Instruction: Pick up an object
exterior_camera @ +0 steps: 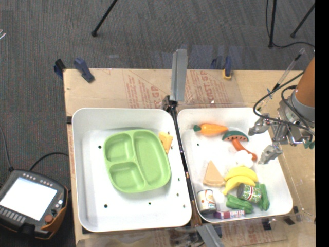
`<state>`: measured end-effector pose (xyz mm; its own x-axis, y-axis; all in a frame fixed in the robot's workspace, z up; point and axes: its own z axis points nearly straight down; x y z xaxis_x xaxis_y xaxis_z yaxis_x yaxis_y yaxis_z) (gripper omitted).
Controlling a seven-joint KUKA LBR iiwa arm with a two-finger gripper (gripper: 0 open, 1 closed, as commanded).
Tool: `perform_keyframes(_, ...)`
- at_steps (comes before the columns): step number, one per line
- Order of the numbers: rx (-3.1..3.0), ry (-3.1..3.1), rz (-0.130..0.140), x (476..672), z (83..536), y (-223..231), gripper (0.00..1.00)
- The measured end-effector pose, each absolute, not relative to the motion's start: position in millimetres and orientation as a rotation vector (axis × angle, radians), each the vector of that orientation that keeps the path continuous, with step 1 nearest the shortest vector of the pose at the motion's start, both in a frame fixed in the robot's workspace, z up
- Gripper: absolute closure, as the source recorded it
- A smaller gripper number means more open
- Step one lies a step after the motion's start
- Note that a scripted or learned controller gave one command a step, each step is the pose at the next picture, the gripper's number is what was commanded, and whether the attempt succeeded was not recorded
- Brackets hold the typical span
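Cardboard-topped bench, two white bins, one green tray, two bananas, hand released, empty.

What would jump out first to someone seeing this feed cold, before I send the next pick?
The bright green divided plate fills the middle of the left bin, with a small yellow wedge at its upper right edge. The right bin holds a heap of toy food: a carrot near the top, bananas and cans lower down. The claw hangs over that bin's right side, holding nothing that can be seen.
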<state>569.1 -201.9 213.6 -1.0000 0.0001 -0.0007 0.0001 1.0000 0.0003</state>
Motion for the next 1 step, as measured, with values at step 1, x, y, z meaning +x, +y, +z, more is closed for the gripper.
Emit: perform_keyframes(1,0.023,3.115,-0.012,528.4,118.8,-193.1,0.0)
